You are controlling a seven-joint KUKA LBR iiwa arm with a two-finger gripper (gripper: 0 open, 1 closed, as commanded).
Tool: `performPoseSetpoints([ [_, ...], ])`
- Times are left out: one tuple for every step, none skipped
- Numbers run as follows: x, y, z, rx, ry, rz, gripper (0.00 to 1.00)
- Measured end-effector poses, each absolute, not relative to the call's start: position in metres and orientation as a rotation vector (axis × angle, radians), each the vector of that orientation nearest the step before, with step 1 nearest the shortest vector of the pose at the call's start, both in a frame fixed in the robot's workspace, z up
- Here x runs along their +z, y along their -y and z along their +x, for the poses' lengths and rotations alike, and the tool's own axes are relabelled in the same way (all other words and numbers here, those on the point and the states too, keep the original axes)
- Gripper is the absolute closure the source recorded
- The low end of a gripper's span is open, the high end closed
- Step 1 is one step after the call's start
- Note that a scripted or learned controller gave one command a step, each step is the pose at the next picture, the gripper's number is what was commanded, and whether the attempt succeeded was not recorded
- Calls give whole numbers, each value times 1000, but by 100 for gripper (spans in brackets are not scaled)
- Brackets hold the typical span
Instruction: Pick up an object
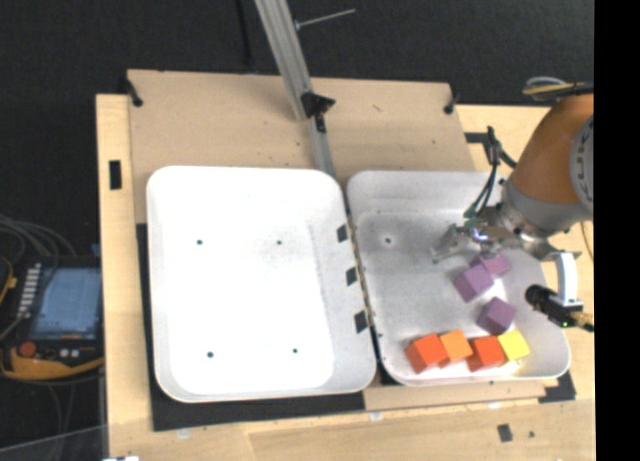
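My gripper (pixel 468 239) hangs low over the right bin (pixel 400 219), in its upper right part. Just in front of it lies a purple block (pixel 478 277), close to the gripper's tip, but I cannot tell if they touch. A second purple block (pixel 495 314) sits a little nearer the front. Along the bin's front wall stand a red-orange block (pixel 428 352), an orange block (pixel 457 345), another red-orange block (pixel 487 351) and a yellow block (pixel 514 346) in a row.
The left bin (pixel 245 279) lies beside the right one, with a clip-lined divide (pixel 352 274) between them. A slanted metal rail (pixel 285 39) rises behind the bins. The arm's orange band (pixel 550 149) overhangs the right bin's far right edge.
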State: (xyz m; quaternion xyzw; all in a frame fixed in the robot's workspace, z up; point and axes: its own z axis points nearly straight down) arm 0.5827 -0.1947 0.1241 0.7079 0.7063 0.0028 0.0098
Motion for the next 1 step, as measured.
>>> performPoseSetpoints([
  [136,195,584,15,-2197,2212,100],
])
